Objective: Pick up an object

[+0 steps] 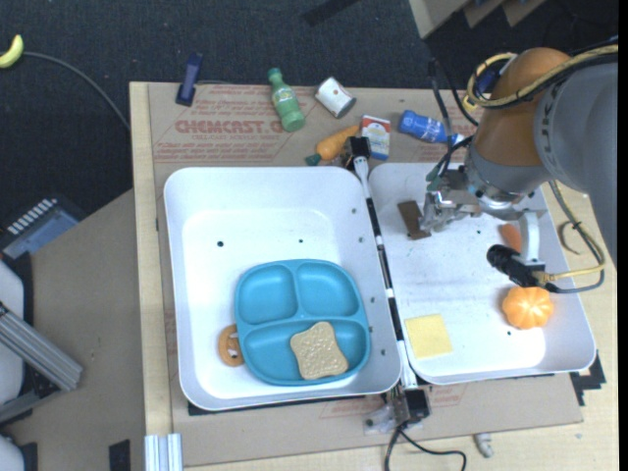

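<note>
Two bins sit side by side on the bench. In the left bin [196,214], a divided plate [294,307] lies toward the lower middle, a bread slice [318,351] in its lower right compartment and a pretzel [230,345] against its lower left edge. In the right bin [559,356], a cheese slice [428,336] lies at lower left, an orange [528,307] at right. Above the bins, a bottle [287,100], can [335,96] and carton [374,136] lie along the board.

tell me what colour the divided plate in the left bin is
Light blue; the plate shows clearly in the camera view, with a slice of bread on it.
</note>
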